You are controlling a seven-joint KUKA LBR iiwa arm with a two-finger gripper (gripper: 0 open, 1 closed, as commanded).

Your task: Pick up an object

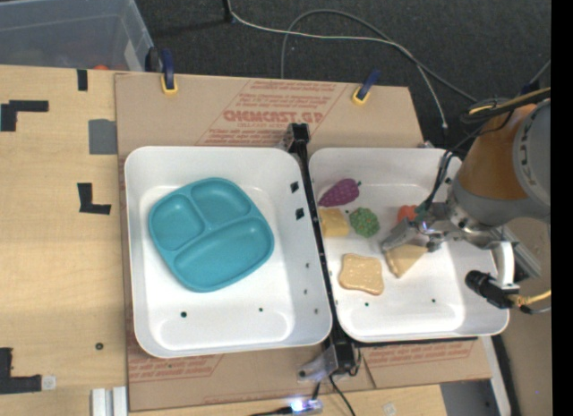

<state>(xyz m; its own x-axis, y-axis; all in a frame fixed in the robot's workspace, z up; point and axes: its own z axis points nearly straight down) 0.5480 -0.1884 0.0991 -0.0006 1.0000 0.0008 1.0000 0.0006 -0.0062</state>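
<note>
Faintly, red "CHEMCAST GP" print [273, 119] seems legible on cardboard; whether the jaws grip the wedge [403, 260] is unclear.

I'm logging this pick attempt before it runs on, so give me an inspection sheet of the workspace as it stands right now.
Surface: cardboard sheet on a wooden bench, bearing two shallow white bins, left and right.
Job's things: in the right bin, purple grape bunch, green broccoli piece, yellow block, tan toast slice, pale wedge, small red piece.
Clutter: teal divided plate in the left bin.
Grippers: gripper low over the wedge; grasp cannot be told.
Cables: grey cable looping behind the bench.
Surroundings: clear plastic tub, far left.
</note>
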